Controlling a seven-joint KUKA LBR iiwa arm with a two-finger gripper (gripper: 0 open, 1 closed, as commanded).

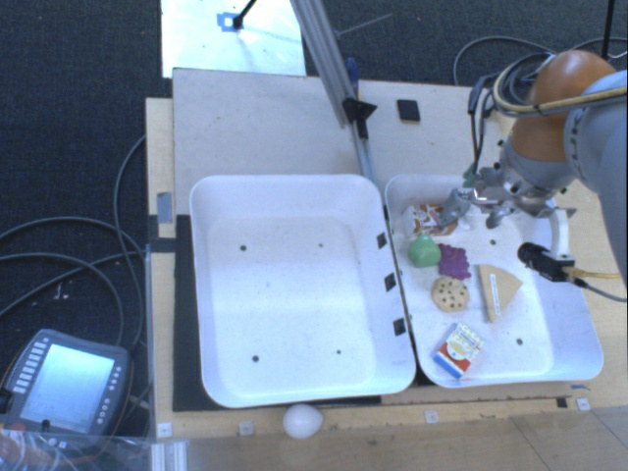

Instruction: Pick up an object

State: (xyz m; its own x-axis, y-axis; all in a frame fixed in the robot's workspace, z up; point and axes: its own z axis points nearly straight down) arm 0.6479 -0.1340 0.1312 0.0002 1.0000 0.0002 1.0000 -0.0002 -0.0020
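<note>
Rightward in the frame, the end effector (478,207) is seen over the right bin (579,346), its state indiscernible. Below it are grouped a green object (424,252), purple grapes (453,260), a cookie (449,293), a wedge (498,290) and a small carton (458,349).

Your single fixed camera sits high above the bench (255,116), tilted down. Both white bins (294,292) fill mid-frame; arm (589,126) enters upper right; carpet floor borders top and left.
</note>
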